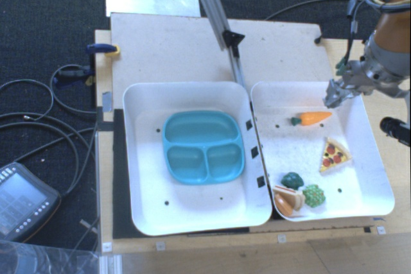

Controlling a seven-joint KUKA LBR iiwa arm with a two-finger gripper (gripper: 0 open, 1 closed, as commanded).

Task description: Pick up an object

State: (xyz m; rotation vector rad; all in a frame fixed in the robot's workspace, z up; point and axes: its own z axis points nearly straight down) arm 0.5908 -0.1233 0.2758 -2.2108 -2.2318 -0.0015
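Note:
In the right bin point(379, 157) lie an orange toy carrot point(311, 118), a pizza slice point(334, 156), a dark green broccoli piece point(293, 180), a light green leafy piece point(314, 195) and a tan bread-like toy point(288, 200). My gripper point(334, 98) hovers at the bin's far right side, just above and to the right of the carrot's tip. Nothing shows between its tips.
The left bin point(138, 157) holds a blue divided plate point(203, 146). A slanted metal pole point(212, 0) crosses the bench behind the bins. Cables and a teach pendant point(22, 199) lie on the floor at the left.

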